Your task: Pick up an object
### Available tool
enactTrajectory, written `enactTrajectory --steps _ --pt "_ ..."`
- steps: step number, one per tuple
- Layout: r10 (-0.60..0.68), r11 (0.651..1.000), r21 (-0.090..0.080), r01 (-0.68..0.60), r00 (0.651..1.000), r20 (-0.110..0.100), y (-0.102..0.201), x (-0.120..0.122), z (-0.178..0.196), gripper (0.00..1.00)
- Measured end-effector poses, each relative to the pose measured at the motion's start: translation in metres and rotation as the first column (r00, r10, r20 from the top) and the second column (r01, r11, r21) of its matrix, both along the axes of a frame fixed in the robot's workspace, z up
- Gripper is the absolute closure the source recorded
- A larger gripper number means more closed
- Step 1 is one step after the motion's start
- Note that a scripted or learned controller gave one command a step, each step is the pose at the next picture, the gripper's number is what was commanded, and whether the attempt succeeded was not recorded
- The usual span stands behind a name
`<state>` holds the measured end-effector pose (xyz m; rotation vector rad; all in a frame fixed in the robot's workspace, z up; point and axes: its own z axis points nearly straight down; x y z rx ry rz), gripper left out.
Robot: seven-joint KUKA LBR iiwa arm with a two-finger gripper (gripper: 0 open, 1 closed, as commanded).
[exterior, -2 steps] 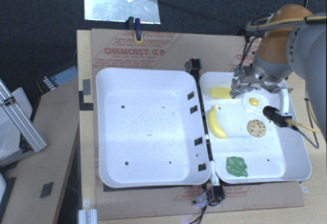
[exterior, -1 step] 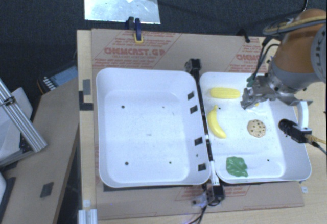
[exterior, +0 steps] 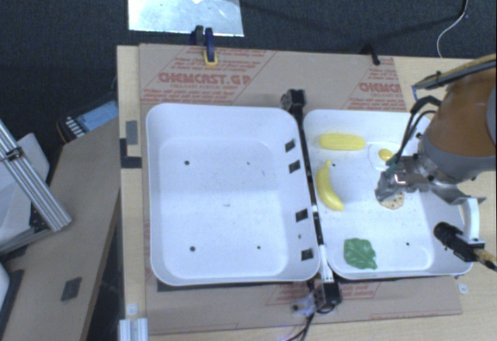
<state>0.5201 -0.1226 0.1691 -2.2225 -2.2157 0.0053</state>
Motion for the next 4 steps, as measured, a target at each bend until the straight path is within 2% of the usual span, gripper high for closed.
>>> enactTrajectory --steps 1,2,3,4 --pt "0.004 1.000 0.000 -0.004 1.000 0.006 0.002 0.003 0.002 0.00" --pt "0.011 1.000 -0.002 -0.010 1.000 0.016 0.010 0.093 0.029 0.00" --pt "0.004 1.000 0.000 -0.004 1.000 0.008 0.023 0.079 -0.074 0.00" --pt "0.005 1.000 -0.007 -0.005 1.000 0.022 -0.038 0.153 0.005 0.00"
